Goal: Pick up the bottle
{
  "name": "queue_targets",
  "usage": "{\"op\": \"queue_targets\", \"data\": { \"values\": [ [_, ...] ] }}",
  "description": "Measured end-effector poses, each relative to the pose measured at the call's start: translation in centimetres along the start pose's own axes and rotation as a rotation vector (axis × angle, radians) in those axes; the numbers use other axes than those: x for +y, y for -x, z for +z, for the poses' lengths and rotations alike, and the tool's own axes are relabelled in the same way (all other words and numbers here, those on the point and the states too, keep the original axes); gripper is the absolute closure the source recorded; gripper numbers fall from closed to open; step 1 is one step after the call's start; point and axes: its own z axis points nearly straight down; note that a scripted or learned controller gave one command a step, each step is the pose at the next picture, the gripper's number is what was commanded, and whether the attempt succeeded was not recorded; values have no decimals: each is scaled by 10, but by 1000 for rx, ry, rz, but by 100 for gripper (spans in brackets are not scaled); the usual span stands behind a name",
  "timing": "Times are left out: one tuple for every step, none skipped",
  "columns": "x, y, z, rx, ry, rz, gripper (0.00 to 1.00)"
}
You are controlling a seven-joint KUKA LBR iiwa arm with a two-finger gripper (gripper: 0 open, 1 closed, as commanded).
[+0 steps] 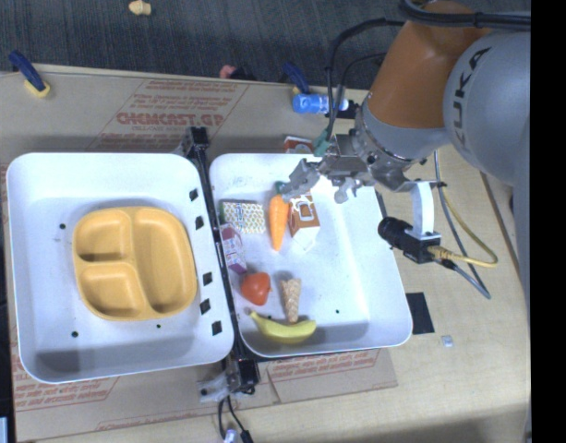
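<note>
Two bins (24, 247) here, and the hand (306, 178) hangs over the right one's toy food, probably lining up a grab, can't tell its opening.

The pincer (306, 181) hides part of the small carton (304, 218), and the arm (467, 72) runs off the right edge.

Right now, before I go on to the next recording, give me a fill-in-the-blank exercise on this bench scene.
1. The yellow divided plate lies in the ____ bin.
2. The banana lies near the right bin's ____ wall.
3. The carrot lies between the waffle-patterned item and the ____ carton.
4. The tomato sits directly beside the ____.

Missing words: left; front; small orange-and-white; ice cream cone
</note>
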Motion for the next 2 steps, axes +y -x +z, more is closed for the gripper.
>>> {"op": "queue_targets", "data": {
  "values": [
    [0, 0, -10, 0, -3, -5, 100],
    [-93, 18, 10, 0, 0, -10, 100]
  ]
}}
